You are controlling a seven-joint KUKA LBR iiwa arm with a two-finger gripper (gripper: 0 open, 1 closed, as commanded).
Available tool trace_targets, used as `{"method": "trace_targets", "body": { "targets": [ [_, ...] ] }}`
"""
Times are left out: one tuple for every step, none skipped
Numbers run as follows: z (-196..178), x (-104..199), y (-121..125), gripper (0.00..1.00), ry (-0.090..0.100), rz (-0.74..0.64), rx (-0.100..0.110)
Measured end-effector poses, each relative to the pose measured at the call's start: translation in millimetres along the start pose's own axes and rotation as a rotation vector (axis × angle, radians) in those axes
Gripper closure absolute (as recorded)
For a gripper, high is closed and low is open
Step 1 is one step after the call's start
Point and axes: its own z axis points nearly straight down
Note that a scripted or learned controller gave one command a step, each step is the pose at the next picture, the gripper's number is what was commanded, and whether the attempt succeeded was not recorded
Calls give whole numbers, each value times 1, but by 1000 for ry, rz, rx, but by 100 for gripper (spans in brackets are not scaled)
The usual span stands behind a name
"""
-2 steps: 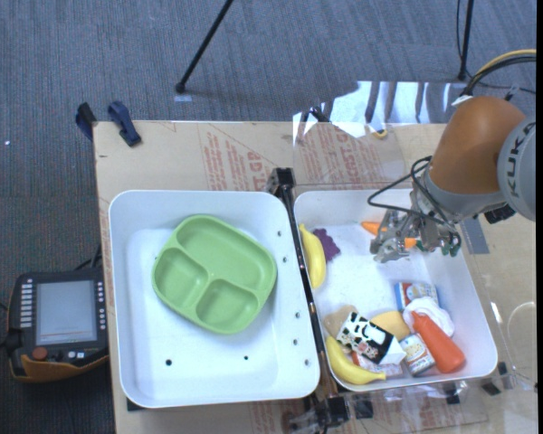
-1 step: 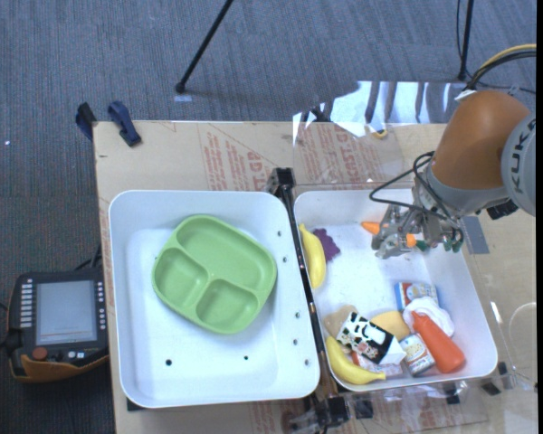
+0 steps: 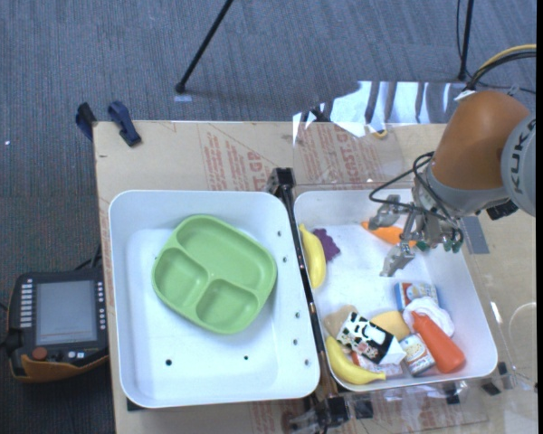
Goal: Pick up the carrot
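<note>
Over the right white plastic bin [image 3: 485, 307], the two-finger gripper [image 3: 412, 242] hangs at the far side with its fingers spread apart and nothing between them, and the small orange carrot [image 3: 385, 234] lies just beside it on the left, partly hidden. Nearer in that bin sit a yellow banana [image 3: 314, 256], a purple toy [image 3: 328, 242] and a red bottle [image 3: 437, 344]. Left bin [image 3: 127, 351] holds a green divided plate [image 3: 214, 273].

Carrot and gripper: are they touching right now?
Cannot tell. In the camera view the gripper overlaps the carrot at the right bin's far end, and the wrist hides where they would meet.
</note>
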Motion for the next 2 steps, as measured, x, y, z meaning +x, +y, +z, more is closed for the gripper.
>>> {"method": "trace_targets", "body": {
  "targets": [
    [18, -3, -12, 0, 7, 173, -3],
    [6, -6, -12, 100, -3, 170, -1]
  ]
}}
